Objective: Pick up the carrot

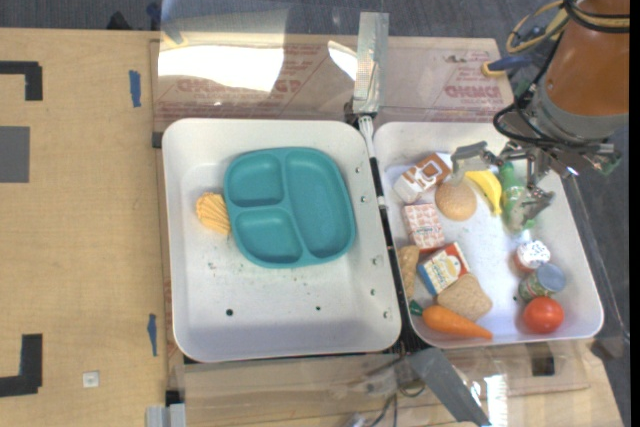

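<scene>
The orange carrot (455, 322) lies flat at the front edge of the right bin (585, 260), its tip pointing right, just in front of a slice of bread (465, 296). My gripper (500, 180) hangs at the back of that bin, well behind the carrot, under the orange-banded wrist (598, 45). It stands open over a yellow banana (487, 189) and a green bottle (512, 197). Nothing is held between its fingers.
Toy food crowds the right bin: a milk carton (425, 175), bread roll (457, 202), pink box (423, 225), juice box (443, 267), small can (533, 253) and red tomato (542, 315). The left bin (190, 295) holds a teal divided plate (290, 205) and a yellow shell pastry (212, 212).
</scene>
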`<control>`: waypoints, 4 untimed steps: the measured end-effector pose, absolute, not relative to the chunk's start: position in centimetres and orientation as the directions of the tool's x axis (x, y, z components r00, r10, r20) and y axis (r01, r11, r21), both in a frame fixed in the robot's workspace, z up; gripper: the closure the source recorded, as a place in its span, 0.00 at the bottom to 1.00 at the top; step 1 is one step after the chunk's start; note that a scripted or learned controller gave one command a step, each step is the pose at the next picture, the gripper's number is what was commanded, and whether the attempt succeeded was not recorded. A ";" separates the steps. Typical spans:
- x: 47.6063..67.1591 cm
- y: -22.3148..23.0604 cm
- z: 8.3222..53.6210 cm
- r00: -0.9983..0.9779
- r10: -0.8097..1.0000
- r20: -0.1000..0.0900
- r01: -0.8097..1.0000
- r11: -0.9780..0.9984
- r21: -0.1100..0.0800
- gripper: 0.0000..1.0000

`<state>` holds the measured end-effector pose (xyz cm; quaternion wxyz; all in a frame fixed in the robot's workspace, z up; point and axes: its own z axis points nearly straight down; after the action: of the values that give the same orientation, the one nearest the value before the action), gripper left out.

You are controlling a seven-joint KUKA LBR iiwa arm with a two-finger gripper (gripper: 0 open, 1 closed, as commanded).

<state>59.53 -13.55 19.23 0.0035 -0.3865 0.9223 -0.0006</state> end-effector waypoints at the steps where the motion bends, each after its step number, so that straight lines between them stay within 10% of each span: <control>1: 56.9 -12.0 16.7 -0.445 -0.895 -0.004 -0.895 0.446 -0.001 0.00; 2: 50.8 -9.9 45.8 -0.298 -0.955 -0.003 -0.954 0.298 -0.016 0.00; 4: 47.9 -16.1 28.9 0.467 -0.884 -0.006 -0.884 -0.467 0.003 0.00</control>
<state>47.92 -16.07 28.92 0.0005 -0.8564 0.5163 0.0035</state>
